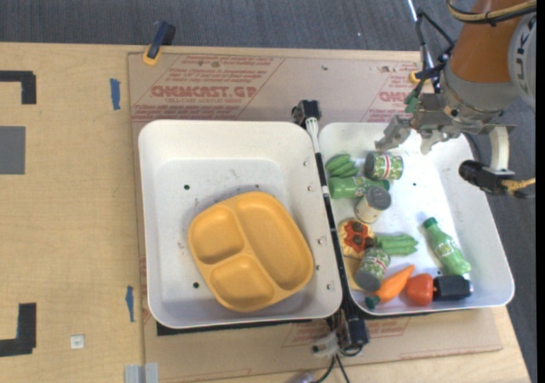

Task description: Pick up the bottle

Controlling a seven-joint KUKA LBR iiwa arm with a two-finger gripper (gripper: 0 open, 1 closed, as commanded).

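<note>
The bottle (445, 248) is green with a lighter label and lies on its side in the right bin (490, 228), near that bin's right wall, cap pointing up-left. My gripper (413, 136) hangs over the bin's far end, well above and left of the bottle in the picture. Its fingers (393, 131) are spread apart with nothing between them. A labelled can (385, 166) lies just below the left finger.
The right bin also holds green peppers (341, 167), a small can (374, 200), a cucumber (394, 244), a carrot (392, 283), a red piece (419, 288) and a black block (452, 288) just below the bottle. A yellow divided plate (249, 250) sits in the left bin (170, 160).
</note>
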